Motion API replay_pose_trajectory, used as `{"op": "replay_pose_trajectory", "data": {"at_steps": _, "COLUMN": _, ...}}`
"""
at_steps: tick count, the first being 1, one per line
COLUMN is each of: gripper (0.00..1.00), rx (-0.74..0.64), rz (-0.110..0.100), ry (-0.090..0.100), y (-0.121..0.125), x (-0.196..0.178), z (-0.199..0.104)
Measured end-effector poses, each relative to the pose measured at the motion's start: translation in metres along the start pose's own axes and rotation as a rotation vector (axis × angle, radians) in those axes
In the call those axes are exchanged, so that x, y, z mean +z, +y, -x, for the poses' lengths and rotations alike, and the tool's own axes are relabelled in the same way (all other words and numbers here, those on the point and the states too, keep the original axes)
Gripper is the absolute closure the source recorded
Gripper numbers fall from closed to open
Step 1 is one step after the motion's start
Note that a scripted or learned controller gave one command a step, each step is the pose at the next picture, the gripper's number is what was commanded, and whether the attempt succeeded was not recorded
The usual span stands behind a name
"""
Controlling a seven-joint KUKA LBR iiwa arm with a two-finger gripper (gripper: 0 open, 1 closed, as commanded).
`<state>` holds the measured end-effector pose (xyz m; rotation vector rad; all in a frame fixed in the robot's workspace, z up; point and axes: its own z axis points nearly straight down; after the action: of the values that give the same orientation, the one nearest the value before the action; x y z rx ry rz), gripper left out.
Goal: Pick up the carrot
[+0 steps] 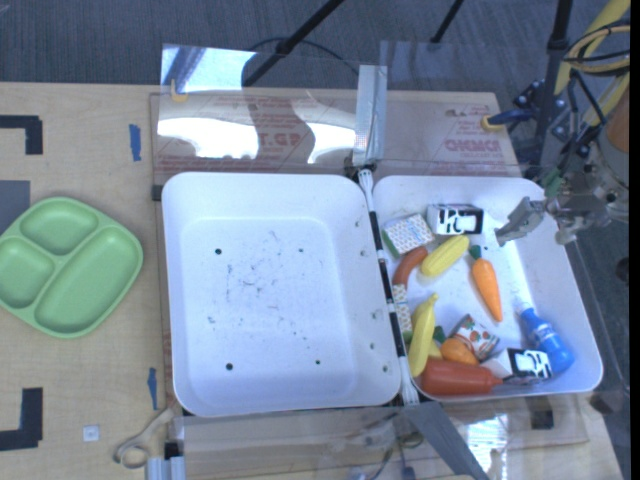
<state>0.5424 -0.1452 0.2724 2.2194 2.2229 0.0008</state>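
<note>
Carrot [486, 288]: lies in the right bin [578, 298], right of its middle, thick end toward the far side with a green tip [476, 253], thin end pointing toward the near edge. Nothing grips it.
Carrot's neighbours: a yellow corn cob [445, 256] lies just to its left, slanted; a blue bottle [545, 338] lies just beyond its thin end, toward the bin's near right corner.
Gripper [545, 220]: hangs over the far right part of the right bin, above and to the right of the carrot, apart from it. Its two grey fingers are spread, one slanting left over the bin, the other by the right rim, with nothing between them.
Other things in the right bin: a black-and-white carton [455, 219] near the far wall; a small checked packet [408, 234] beside it; an orange piece [409, 265] under the corn's left end; a banana [423, 334] along the left wall; a red pepper [458, 376] at the near edge; a small printed packet [478, 338] and an orange ball [458, 349] just above the pepper; a second black-and-white carton [528, 364] by the blue bottle.
Left bin [190, 268]: white, touching the right bin along the shared edge, its floor marked with faint scribbles.
Green plate [66, 264]: three sections, on the wooden bench [60, 398], well left of both bins.
</note>
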Motion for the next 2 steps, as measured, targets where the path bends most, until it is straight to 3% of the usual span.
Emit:
{"op": "replay_pose_trajectory", "data": {"at_steps": 1, "gripper": 0.00, "rx": -0.191, "rz": 0.000, "ry": 0.001, "y": 0.010, "x": 0.091, "z": 0.033}}
{"op": "replay_pose_trajectory", "data": {"at_steps": 2, "gripper": 0.00, "rx": -0.164, "rz": 0.005, "ry": -0.002, "y": 0.016, "x": 0.186, "z": 0.031}}
